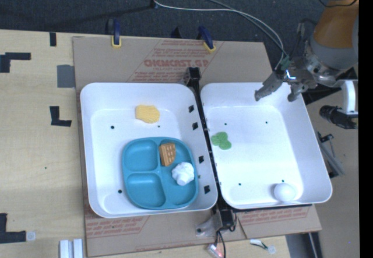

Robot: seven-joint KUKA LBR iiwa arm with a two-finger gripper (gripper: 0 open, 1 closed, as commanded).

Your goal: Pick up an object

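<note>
grey arm [332, 29] reaching from right, gripper [278, 89] tilted down-left, jaws spread apart

The arm [335, 24] was cut off by the top and right edges, leaving its upper links out of frame. The white lump [183, 173] on the tray [140, 190] was too small to identify. The cable [175, 0] ran out past the top edge. Small items [218, 239] below the bins were too blurred to identify.

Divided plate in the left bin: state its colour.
Blue-teal all over, the divided plate shows best in the camera view, with a waffle-brown piece and a white lump on it.
</note>
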